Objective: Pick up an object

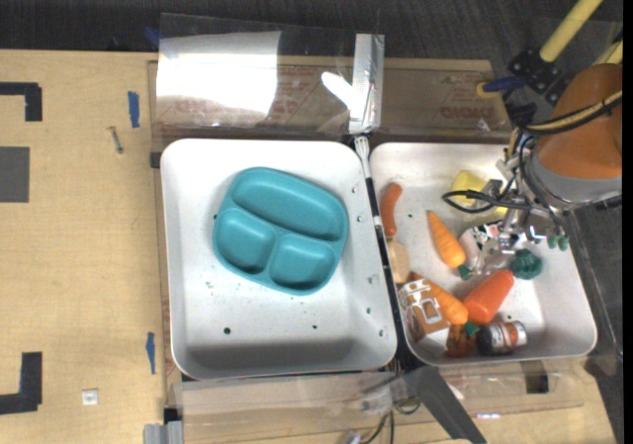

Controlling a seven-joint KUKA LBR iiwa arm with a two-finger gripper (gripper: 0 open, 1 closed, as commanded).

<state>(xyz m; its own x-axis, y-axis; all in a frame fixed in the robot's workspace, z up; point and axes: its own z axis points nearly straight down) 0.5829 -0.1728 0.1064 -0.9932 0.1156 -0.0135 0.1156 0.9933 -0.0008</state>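
My gripper (506, 239) hangs low over the middle of the right bin (572, 309), below the grey wrist with its orange band (588, 131). It is right above a cluster of toy foods. A small orange carrot (447, 239) lies just left of it. A thick red-orange carrot (490, 295) with a green top (527, 264) lies just below it. A yellow piece (469, 182) sits behind it, partly hidden by cables. I see nothing held.
The left bin (183, 264) holds a teal divided plate (280, 227). In the right bin there are also a red-orange sausage (392, 207), a beige piece (398, 260), a brown patterned box (423, 306) and a small can (501, 336). A clear divider stands between the bins.
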